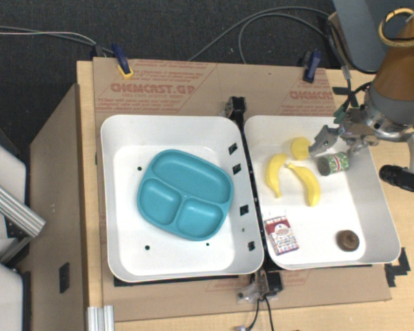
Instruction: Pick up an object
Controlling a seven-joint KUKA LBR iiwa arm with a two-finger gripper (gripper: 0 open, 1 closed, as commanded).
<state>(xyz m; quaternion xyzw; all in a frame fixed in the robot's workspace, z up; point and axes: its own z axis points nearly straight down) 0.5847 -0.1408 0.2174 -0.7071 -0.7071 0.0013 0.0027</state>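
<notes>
The small can [333,163], green and white with a red label, lies on its side in the upper part of the right bin [372,205], and it looks the likeliest thing to be picked. The jaws [337,145] sit right over it, touching or nearly so, but whether they are spread or pressed together, or whether the can is between them at all, I cannot tell from this slant.

The main risk, as I judge it, is the can rolling. Lying down, its round body can slip sideways under a closing pinch and skid toward the bin's wall or into the bananas. A grip that catches only one end would likely tip it out on the lift.

Just left of the can lie two bananas [305,181] and a small yellow piece [300,147]; a sweep that way could shove them. Well apart, toward the near edge, are a small red card box [280,234] and a brown round object [347,239].

The arm [400,74] comes in from the right, orange band above the wrist, bent down and leftward over the bin. The left bin [117,185] holds a teal divided plate [185,194] on the same surface [159,88].
</notes>
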